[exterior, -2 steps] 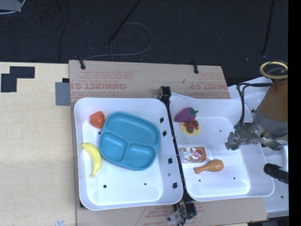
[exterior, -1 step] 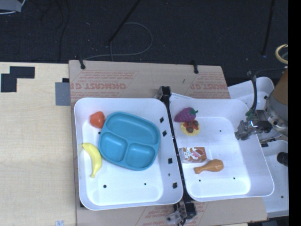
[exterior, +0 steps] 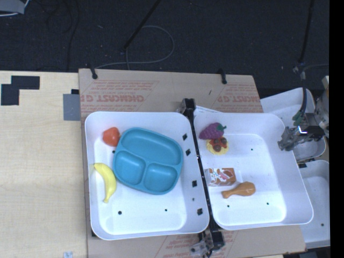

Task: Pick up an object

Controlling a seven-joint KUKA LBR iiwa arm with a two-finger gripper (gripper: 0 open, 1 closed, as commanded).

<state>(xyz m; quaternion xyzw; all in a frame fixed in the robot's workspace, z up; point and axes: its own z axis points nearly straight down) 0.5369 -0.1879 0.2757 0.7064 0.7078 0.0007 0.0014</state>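
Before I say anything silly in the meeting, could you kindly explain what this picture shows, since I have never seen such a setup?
Gladly. One camera fixed above a bench looks down at a slant on two shallow white bins side by side. The left bin holds a blue divided plate, a yellow banana and a small red-orange fruit. The right bin holds a bunch of purple grapes, a small yellow and red piece just below it, a little printed packet and a brown toy drumstick. The machine is a robot arm that reaches in from the right; its hand is at the right bin's far right edge. I cannot see anything held in it, so nothing looks picked up yet.
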